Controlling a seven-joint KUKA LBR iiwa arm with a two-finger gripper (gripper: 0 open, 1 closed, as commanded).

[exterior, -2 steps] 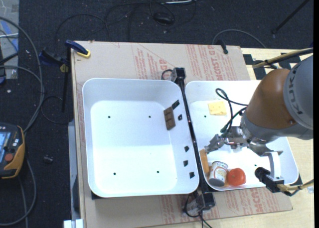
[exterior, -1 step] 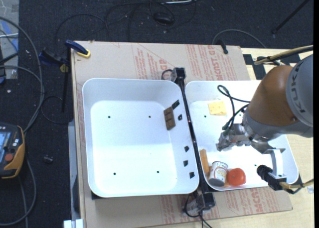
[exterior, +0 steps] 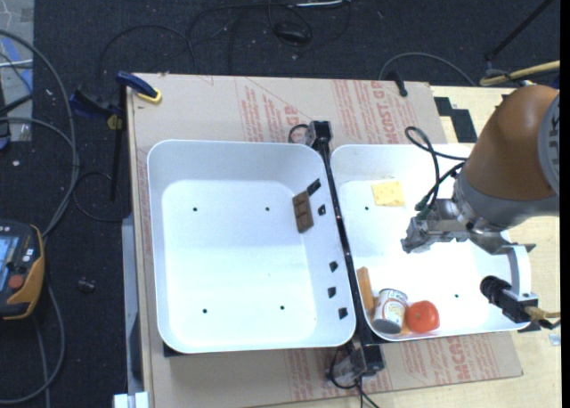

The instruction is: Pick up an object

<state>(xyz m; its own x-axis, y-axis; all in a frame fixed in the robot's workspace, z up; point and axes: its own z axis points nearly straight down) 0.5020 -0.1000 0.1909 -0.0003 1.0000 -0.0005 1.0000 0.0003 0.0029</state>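
Observation:
In the right bin [exterior: 356, 170] a yellow cheese-like square [exterior: 387, 193] lies near the back. A small can [exterior: 389, 309], a red tomato-like ball [exterior: 423, 316] and an orange stick [exterior: 364, 287] sit together at the front left corner. A brown chocolate-like bar [exterior: 304, 212] leans on the right wall of the left bin [exterior: 178, 166]. My gripper [exterior: 417, 239] hangs over the middle of the right bin, between the yellow square and the can, pointing left. Nothing shows between its fingers.
The two bins are joined by a black clamp strip [exterior: 334, 219]. The arm's orange band and grey wrist [exterior: 512, 166] cover the right bin's right side. Cables [exterior: 432, 161] trail over the bin's back edge. The cardboard bench edge [exterior: 267, 94] surrounds the bins.

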